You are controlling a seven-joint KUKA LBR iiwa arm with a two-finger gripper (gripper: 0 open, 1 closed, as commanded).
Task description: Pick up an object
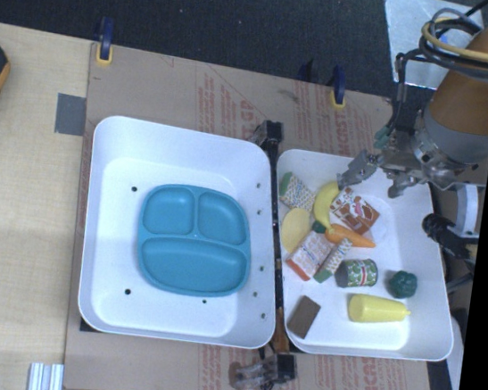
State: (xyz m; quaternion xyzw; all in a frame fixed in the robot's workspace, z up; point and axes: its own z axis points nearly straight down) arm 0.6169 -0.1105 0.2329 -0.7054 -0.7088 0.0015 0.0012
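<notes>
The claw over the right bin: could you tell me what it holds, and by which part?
Nothing. The claw hangs open above the right bin, clear of the toys below.

Even overhead light, soft shadows, slightly blurry, low resolution

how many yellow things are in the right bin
3. A banana near the far left, under the gripper; a pale yellow piece just nearer the camera, by the left wall; a yellow corn-like piece at the near right. Others may hide under the pile.
</notes>
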